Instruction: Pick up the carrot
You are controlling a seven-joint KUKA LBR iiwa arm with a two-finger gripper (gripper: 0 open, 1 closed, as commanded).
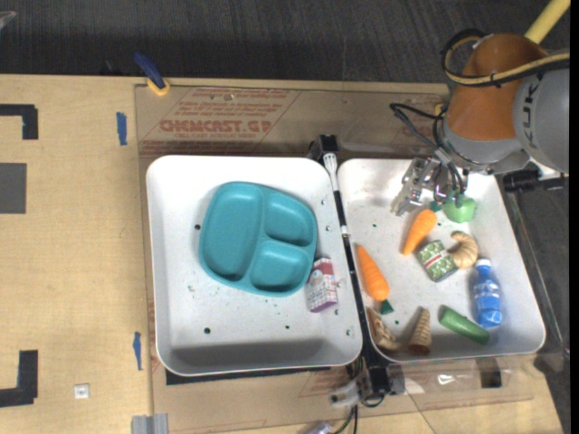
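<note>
Where cardboard shows behind the bins, writing: red print on the cardboard sheet [222,116]; the large line looks like "CHEMCAST", and the smaller line above it is too blurred to read.
Other labels: the small box [436,260] has a green and white pattern and the packet [321,287] has a printed face; no words are legible on either. The blue bottle [487,295] has a pale band, also unreadable.
Carrot [418,231]: lies in the right bin [520,333], in its upper middle, just left of a light green piece [460,210].
Carrot axis: slanted, with the broad end up and right and the narrow tip down and left.
Second carrot [372,274]: near the right bin's left wall, tilted the opposite way, with a dark green end at lower right.
Gripper [422,188]: hangs just above the carrot's broad end; I cannot tell whether it is parted or clenched, or whether it touches the carrot.
Left bin [172,315]: holds a teal divided plate [258,238], and the packet by its right wall.
</note>
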